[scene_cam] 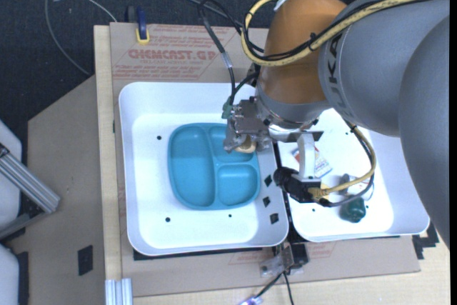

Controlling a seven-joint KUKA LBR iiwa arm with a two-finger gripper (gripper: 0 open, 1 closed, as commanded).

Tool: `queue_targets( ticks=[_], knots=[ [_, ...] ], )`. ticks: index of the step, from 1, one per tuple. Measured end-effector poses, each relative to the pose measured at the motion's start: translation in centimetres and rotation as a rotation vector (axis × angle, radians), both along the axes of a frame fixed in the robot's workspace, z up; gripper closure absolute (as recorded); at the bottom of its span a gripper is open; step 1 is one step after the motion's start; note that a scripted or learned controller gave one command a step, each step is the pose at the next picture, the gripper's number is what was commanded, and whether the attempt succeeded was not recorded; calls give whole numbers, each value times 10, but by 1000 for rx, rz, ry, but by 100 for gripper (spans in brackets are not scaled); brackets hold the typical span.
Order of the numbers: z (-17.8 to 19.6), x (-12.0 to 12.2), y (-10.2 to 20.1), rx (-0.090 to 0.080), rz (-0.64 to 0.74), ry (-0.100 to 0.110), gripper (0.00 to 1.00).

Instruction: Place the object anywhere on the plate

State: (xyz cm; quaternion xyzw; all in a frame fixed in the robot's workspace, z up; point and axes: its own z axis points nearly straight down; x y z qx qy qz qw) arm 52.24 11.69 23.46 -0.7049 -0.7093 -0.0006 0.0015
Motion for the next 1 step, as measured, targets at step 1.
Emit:
queue_targets(
  ticks=[1],
  knots=[
    [-1,1,-3,-2,-5,0,0]
  ],
)
